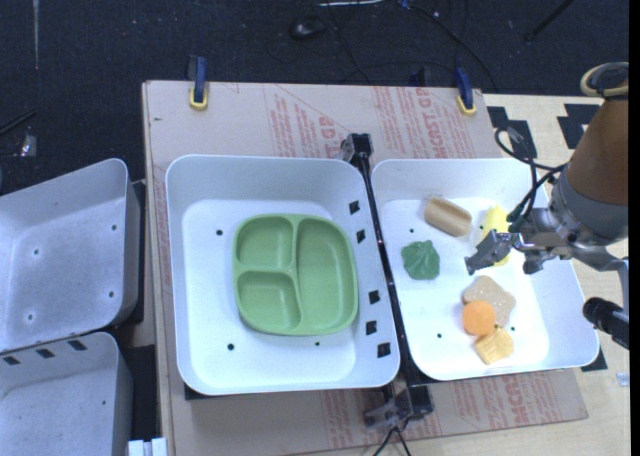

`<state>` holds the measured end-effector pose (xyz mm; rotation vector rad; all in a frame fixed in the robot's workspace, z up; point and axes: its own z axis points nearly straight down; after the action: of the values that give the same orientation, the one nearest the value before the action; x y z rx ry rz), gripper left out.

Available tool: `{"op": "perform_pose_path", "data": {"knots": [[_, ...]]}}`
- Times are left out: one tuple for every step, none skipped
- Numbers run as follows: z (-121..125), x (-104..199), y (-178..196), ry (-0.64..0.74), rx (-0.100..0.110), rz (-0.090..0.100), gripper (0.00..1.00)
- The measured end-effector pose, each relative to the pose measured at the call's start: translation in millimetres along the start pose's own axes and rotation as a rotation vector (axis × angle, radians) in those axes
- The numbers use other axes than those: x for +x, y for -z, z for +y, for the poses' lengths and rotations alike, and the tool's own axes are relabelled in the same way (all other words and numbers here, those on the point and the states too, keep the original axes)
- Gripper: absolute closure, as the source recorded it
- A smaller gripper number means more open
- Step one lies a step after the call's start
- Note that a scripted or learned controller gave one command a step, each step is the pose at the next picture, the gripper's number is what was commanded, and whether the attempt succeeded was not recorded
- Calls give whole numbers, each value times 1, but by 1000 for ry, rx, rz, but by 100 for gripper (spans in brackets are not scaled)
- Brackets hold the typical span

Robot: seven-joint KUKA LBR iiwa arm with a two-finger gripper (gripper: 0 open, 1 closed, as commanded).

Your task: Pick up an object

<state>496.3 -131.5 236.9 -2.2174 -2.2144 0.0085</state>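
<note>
Where the hand (pixel 505 250) hangs: yellow piece (pixel 493 218) beneath (bread roll (pixel 448 215), green leaf (pixel 421 260) near).

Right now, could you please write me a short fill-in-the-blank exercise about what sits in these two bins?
1. The green divided plate has ____ compartments.
2. The plate lies in the ____ bin of the camera view.
3. The orange ball lies in the same bin as the ____ leafy piece.
4. The gripper hangs over the ____ bin of the camera view.

Missing words: three; left; green; right
</note>
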Motion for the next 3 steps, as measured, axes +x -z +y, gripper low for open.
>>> {"op": "perform_pose_path", "data": {"knots": [[2, 0, 4, 2, -9, -2, 0], [2, -9, -45, -1, -4, -1, 0], [0, -6, -89, 0, -4, 0, 0]]}}
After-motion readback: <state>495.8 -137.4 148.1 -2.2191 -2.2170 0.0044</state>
